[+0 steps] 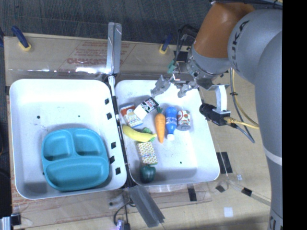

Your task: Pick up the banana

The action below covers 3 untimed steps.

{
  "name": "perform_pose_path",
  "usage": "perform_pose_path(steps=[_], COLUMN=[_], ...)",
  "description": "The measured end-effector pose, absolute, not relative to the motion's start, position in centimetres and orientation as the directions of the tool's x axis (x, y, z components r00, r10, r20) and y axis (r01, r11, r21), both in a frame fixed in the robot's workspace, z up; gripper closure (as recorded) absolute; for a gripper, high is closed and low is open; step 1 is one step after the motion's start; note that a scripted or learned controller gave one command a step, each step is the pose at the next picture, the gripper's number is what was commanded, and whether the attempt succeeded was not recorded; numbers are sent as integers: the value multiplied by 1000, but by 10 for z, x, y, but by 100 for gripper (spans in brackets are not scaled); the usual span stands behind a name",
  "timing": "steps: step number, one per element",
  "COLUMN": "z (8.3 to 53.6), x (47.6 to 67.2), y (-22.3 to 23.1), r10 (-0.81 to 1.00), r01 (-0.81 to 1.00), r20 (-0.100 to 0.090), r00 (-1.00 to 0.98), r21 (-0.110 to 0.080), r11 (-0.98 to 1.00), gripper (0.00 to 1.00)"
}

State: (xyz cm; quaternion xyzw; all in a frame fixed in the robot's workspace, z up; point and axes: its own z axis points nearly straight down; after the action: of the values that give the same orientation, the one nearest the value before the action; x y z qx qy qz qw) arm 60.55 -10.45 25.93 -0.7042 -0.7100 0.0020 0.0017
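I see the gripper (171, 86) above the upper edge of the right bin (204, 152), and its 2 fingers are spread apart with nothing between them. It hangs over the top part of the bin, near the small white carton (145, 108) but not touching it as far as I can tell. The arm (249, 47) reaches in from the right side of the view.

The banana (138, 134) lies in the right bin, toward its left wall, a little below the carton and just beside the carrot (159, 127), and its tip seems to touch the carrot. It is well apart from the gripper, lower and more to the left.

I judge that the task is at its beginning: the banana is not lifted, and the grasp is not yet made. What is left is to bring the gripper over the banana, go down, close on it and lift.

In the right bin I count 1 banana, 1 carrot, 1 blue bottle (171, 121), 1 small can (183, 120), 1 white carton, 1 reddish packet (128, 113) under it, 1 patterned block (147, 153) and 1 dark green vegetable (147, 173). The left bin (29, 99) holds 1 blue divided tray (75, 159). There are 2 bins on the bench (240, 176).
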Motion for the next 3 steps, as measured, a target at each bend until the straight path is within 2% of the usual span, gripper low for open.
perform_pose_path(steps=[1,2,3], z=[138,93,104], x=[566,520,521], y=[-116,-100,-100], r10=[921,846,844], r01=[921,846,844], r20=[2,-1,-3], r00=[-389,-533,-536], r21=[-4,2,4], r11=[389,533,536], gripper=[0,0,100])
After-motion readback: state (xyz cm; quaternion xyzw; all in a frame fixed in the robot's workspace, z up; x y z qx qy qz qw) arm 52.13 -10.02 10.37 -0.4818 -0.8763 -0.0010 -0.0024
